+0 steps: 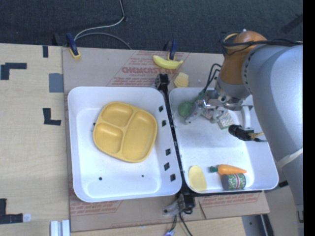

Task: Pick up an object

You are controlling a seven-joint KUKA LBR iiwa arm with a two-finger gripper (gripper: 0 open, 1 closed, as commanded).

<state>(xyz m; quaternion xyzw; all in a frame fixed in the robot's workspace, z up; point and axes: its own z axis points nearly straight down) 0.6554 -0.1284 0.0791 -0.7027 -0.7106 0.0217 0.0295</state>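
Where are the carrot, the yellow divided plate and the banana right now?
carrot point(230, 169): camera view, middle of its orange body.
yellow divided plate point(125, 132): camera view, ridge between compartments.
banana point(167, 62): camera view, middle of its curve.

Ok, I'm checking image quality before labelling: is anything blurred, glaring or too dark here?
Camera view: lighting is even and soft. The yellow plate is sharp, with faint shadows under its rim. The right bin shows mild glare on its white floor. The tool and the green object beside it look slightly smeared. The dark floor above the bench lacks detail.

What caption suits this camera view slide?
Robot arm reaching toward a green toy in the right bin, yellow plate alongside.
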